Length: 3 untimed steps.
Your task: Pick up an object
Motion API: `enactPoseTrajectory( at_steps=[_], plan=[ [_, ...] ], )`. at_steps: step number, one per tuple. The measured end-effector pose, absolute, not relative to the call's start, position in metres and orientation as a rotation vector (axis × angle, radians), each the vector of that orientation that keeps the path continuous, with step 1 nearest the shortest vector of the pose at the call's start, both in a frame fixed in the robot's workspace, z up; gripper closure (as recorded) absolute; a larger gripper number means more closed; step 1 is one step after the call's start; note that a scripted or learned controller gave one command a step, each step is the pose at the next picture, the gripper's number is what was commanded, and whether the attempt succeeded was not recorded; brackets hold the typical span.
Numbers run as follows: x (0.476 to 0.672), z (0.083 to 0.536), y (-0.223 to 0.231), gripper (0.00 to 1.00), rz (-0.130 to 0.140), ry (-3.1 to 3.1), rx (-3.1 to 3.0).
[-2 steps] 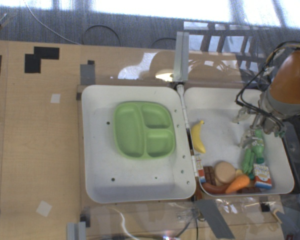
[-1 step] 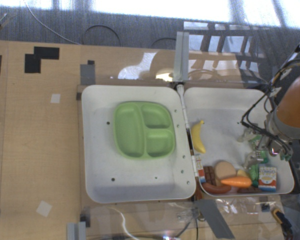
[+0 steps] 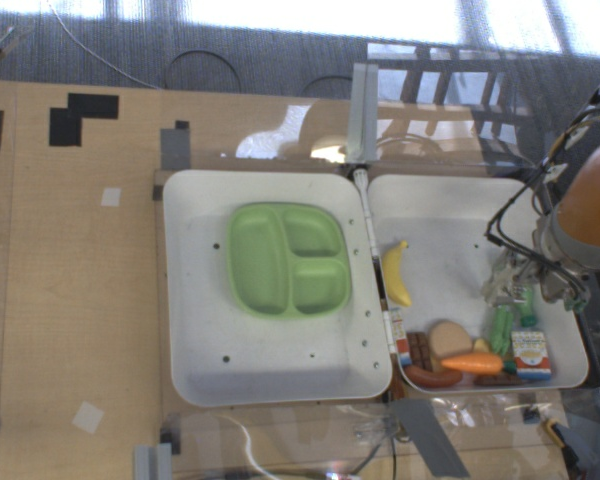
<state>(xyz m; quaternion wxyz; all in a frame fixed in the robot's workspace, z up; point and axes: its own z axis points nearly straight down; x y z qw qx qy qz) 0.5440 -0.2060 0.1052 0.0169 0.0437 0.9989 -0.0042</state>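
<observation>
The arm enters from the right edge, its orange band (image 3: 592,213) high above the right bin (image 3: 450,238), with black cables looping off its wrist. The gripper (image 3: 515,286) hangs low over that bin's right part, just above a green object (image 3: 500,330) that stands nearly upright in the picture. How the gripper is set (spread or pinched) cannot be told, because the metal parts blur together, and nothing is plainly held in it.

Everything else is placed here by the green object. Just to its right lies a small carton (image 3: 531,354) with an orange and white face. Just to its left and lower, an orange carrot (image 3: 472,363) lies flat, with a tan bread-like piece (image 3: 449,339) touching it from above and a reddish sausage (image 3: 432,376) beneath. Further left is a brown chocolate bar (image 3: 419,349). Well to the left and higher, a yellow banana (image 3: 396,275) rests near the bin's left wall.

Far to the left, in the left bin (image 3: 195,268), sits a green divided plate (image 3: 287,259).
</observation>
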Motion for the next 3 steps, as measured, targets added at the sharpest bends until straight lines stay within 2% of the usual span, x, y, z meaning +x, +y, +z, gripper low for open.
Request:
enactPoseTrajectory(
  at_steps=[1, 2, 3],
  plan=[
    [0.614, 0.173, -0.174, 1.00, -0.004, 3.123, -0.123],
    [0.613, 0.171, -0.175, 0.00, -0.002, 3.128, -0.120],
    [0.625, 0.090, -0.205, 0.00, -0.003, 3.124, 0.119]
  ],
)
